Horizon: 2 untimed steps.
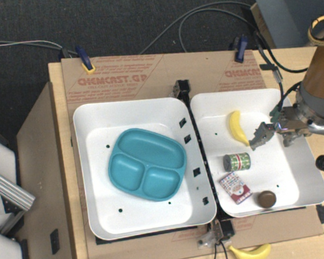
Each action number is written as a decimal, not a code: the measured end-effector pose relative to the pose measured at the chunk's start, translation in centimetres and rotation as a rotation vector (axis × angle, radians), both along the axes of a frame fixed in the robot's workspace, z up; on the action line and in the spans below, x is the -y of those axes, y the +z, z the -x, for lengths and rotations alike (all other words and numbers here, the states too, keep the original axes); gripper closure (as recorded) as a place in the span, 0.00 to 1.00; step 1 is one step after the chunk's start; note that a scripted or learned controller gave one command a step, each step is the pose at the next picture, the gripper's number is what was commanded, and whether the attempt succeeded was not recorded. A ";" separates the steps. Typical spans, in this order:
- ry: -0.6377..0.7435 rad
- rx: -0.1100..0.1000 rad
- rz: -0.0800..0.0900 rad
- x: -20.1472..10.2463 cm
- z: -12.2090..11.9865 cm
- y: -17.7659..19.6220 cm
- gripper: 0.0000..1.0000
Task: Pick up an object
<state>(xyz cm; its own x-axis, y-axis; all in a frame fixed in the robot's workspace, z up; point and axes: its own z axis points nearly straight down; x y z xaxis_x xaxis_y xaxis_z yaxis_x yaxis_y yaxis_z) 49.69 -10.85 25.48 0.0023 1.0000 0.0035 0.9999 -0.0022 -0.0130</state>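
Note:
In the right bin (305,192) lie a yellow banana (237,127), a small green-labelled can (236,161) on its side, a red and white packet (235,187) and a brown round object (266,199). My gripper (275,137) hangs over the right half of this bin, just right of the banana and above the can. It is open, and nothing sits between its fingers. The left fingertip (259,136) is close to the banana's lower end.
A teal divided plate (147,163) lies in the left bin (91,161). A second banana (251,253) rests outside the bins at the bench's front edge. Clamps (86,61) and cables run along the back of the cardboard base.

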 end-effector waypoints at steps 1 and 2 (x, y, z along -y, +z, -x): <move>0.003 0.011 0.002 0.0 -0.2 0.5 0.00; 0.001 0.005 0.001 0.8 -0.7 -5.0 0.00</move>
<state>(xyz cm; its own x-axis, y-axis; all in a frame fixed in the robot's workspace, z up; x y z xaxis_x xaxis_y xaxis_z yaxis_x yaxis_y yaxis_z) 50.34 -11.64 20.43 0.0013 1.0000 0.0025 1.0000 -0.0013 -0.0077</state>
